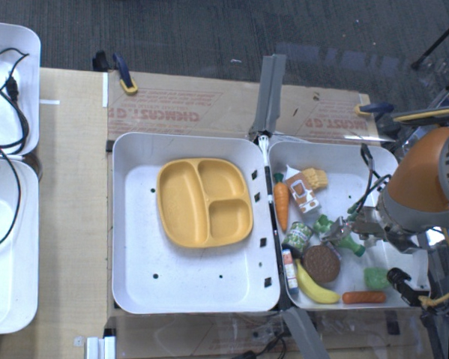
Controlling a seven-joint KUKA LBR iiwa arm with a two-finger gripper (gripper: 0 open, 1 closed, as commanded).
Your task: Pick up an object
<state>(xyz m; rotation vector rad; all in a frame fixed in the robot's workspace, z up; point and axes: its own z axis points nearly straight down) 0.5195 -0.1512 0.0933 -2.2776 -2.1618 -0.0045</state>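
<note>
Fig.: one arm at a bench w/ two white bins; landmark = the yellow plate [205, 202], a three-section dish lying flat in the left bin [129, 275].

Layout. All loose items sit in the right bin [338, 152], i.e. right of the plate beyond the divider btwn bins. Nearest the plate: a carrot [282, 206], lengthwise along the bin's left wall. Just right of that, a corn cob [312, 178] and a small carton [304, 197], touching. Lower down: a small can [297, 236], a brown round disc [321, 263], and a banana [313, 287] curved along the bin's near wall, w/ a thin tube [287, 270] beside it. Farthest from the plate: a green lump [376, 277] and a red sausage-like piece [364, 297]. Items are heaped loosely, prob. tipped in as a mixed pick pile; the plate likely serves as a drop spot.

Hand. The gripper [340, 235] reaches in from the side away from the plate, low over the pile, btwn can and disc, approx. touching a green item there. Cannot tell how far the fingers stand apart, nor whether anything is pinched; clutter and dark hardware blur the tips. Judged: still at the grasp step, nothing lifted yet.
</note>
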